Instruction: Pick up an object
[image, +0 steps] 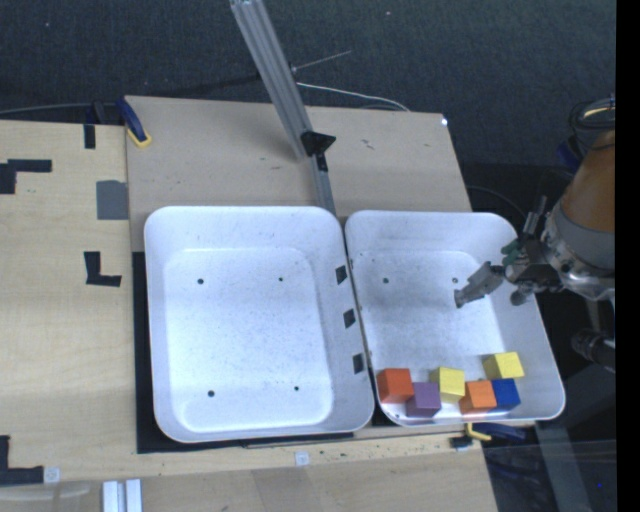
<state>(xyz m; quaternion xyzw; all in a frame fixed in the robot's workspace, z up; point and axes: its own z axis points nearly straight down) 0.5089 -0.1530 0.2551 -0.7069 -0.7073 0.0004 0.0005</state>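
Nearest the camera, along the 6 o'clock wall of the right bin (440, 225), lies a cluster of small blocks: an orange block (395, 383) at the 9 o'clock end, a purple block (426, 397) just beside it, a yellow block (451, 382) next, then a second orange block (480, 395) touching a blue block (506, 393), with another yellow block (506, 364) at their 12 o'clock; all rest on the bin floor. The left bin (240, 225) sits at 9 o'clock, touching the right one. Farther back, over the right bin's 3 o'clock side, hangs the gripper (478, 285), well apart from the blocks; nothing is seen in its grasp, and how wide it stands cannot be told. Beyond the bins a metal pole (275, 70) slants toward 12 o'clock.
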